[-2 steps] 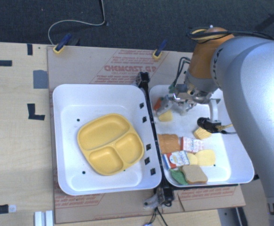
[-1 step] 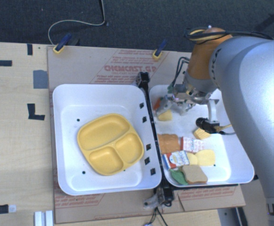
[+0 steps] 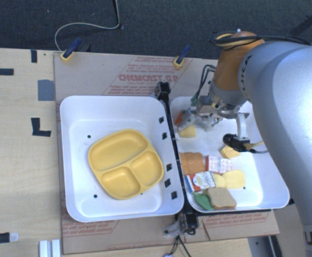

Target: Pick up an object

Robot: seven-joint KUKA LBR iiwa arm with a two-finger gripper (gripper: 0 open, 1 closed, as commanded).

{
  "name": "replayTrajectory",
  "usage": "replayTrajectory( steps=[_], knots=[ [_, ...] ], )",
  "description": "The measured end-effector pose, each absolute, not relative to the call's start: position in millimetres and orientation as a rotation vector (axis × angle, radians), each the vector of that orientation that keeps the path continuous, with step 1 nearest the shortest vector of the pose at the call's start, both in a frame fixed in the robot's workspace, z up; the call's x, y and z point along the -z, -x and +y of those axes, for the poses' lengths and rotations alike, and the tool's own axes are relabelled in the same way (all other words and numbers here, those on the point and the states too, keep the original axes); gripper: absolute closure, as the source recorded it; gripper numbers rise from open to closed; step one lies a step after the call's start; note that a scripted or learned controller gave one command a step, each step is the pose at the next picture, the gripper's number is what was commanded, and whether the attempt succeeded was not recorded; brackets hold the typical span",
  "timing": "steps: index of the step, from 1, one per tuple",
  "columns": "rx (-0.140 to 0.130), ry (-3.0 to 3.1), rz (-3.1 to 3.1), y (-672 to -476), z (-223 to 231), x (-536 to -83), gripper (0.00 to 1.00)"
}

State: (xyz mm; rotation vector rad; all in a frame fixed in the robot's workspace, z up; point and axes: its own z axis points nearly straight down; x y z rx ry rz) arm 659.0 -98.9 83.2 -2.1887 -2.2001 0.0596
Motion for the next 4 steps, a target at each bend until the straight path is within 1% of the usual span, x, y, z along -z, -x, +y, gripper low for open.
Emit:
replayTrajectory(
  steps=[1,4],
  knots=[
    [-0.055,2.185,-2.199,-659.1,-100.5,-82.9,0.0],
    [-0.057,2.187,-2.2,-659.1,-99.8,-83.0,0.0]
  ],
)
